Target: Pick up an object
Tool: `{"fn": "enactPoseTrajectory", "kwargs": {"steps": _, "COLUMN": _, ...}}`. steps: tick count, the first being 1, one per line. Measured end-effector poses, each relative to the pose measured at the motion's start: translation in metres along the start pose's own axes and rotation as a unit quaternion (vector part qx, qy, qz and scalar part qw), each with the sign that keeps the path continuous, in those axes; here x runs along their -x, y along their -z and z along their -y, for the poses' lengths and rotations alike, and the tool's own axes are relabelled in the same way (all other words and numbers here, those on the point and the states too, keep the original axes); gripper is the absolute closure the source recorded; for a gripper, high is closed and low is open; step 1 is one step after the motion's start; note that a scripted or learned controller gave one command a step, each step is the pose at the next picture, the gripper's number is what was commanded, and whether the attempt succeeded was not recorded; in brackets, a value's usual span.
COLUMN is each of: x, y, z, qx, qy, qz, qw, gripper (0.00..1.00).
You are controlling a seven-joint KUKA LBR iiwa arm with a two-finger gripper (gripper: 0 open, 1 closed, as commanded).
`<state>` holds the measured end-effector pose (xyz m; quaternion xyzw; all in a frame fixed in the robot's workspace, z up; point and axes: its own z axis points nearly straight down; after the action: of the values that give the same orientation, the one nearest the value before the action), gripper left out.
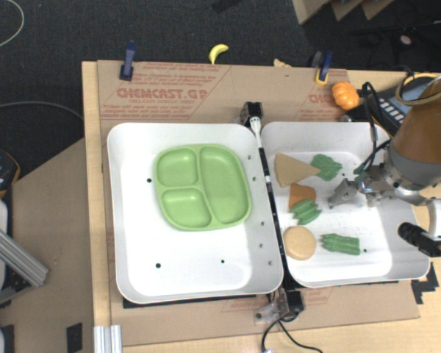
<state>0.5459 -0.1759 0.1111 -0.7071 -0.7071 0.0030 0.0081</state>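
The right bin (397, 259) holds several small toy foods: a tan wedge (292, 169), a green leafy piece (326, 166), an orange wedge (301, 194), a small green piece (306, 212), a round tan biscuit (300, 242) and a long green piece (341, 244). My gripper (353, 193) hangs low over the middle of this bin, just right of the orange wedge and below the leafy piece. Its fingers look spread, with nothing between them. The grey arm with its orange band (422, 134) comes in from the right.
A green divided plate (203, 187) lies in the left bin (132, 226). Behind the bins, on the cardboard, are a small orange pumpkin (344, 94), a yellow banana (218, 51) and two blue clamps (127, 61). Black cables run beside the arm.
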Motion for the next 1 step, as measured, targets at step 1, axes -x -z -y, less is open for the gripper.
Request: {"fn": "enactPoseTrajectory", "kwargs": {"steps": 1, "x": -0.0455, "y": -0.0301, "z": 0.0707, "qx": 0.003, "qy": -0.001, "qz": 0.001, "qw": 1.0, "gripper": 0.0}}
